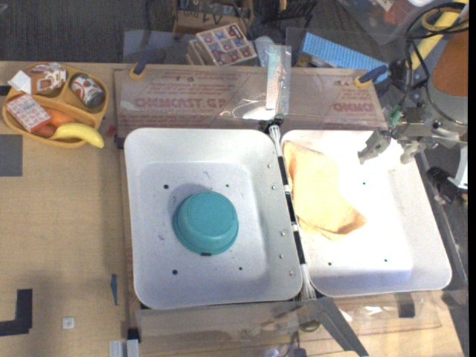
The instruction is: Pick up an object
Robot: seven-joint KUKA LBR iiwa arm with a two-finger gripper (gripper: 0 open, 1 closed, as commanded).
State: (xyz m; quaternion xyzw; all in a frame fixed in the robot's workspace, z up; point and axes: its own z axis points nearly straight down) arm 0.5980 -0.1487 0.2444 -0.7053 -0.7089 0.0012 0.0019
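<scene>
A teal bowl (206, 222) lies upside down in the middle of the left bin (149, 162). A flat yellow-tan cloth (320, 192) lies against the left side of the right bin (416, 259). My gripper (390, 149) hangs over the upper right part of the right bin, to the right of the cloth and apart from it. Its two fingers (370, 149) stand spread open, with nothing between them.
A yellow tray (15, 117) with a banana (80, 133) and food items sits at the far left of the bench. Cardboard (193, 95) runs behind both bins. Boxes and cables clutter the background. The arm's cables (416, 88) hang at the upper right.
</scene>
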